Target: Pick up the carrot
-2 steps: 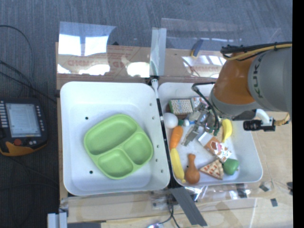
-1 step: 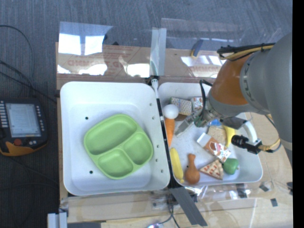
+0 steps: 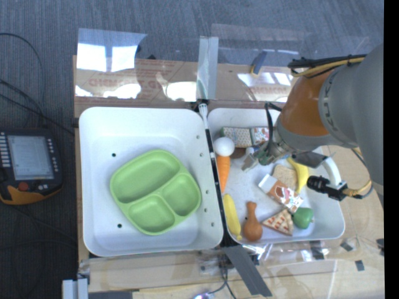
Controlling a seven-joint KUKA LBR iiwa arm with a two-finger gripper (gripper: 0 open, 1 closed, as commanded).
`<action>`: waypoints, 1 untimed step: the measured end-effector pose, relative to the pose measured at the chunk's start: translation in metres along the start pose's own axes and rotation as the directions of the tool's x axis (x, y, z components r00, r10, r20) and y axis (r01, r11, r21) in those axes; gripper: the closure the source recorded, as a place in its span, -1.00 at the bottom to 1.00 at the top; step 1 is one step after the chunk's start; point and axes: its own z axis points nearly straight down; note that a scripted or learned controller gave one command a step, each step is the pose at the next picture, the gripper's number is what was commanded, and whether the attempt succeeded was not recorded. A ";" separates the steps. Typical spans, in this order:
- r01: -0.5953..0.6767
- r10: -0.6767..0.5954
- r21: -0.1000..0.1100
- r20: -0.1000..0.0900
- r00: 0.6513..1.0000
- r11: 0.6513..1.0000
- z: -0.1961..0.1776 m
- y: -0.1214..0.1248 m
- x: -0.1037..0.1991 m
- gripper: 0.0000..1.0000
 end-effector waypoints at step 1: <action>0.281 -0.280 0.022 -0.035 0.959 0.959 -0.074 0.011 0.053 1.00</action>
